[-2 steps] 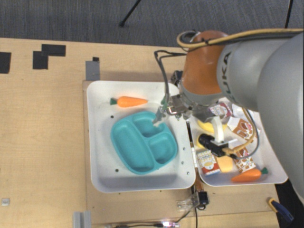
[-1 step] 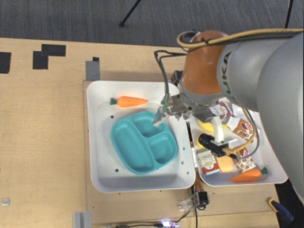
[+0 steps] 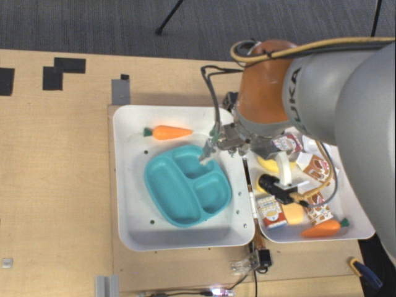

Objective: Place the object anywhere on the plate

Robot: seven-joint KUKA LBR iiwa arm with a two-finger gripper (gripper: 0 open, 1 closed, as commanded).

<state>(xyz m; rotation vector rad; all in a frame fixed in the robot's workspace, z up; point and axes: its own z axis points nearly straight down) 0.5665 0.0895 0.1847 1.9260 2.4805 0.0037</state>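
Camera view, left bin (image 3: 124,184): teal divided plate (image 3: 185,187), centre; toy carrot (image 3: 171,132) on bin floor beyond plate's far edge, left of gripper (image 3: 210,148), apart from it. Gripper over plate's far-right rim; finger state cannot be told

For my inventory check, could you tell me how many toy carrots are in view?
2: one carrot lies in the left bin behind the teal plate; another in the right bin's front corner. The arm may hide more.

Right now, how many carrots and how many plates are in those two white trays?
Carrots: 2, one in the left bin and one in the right bin
Plates: 1, the teal divided plate
Total: 3
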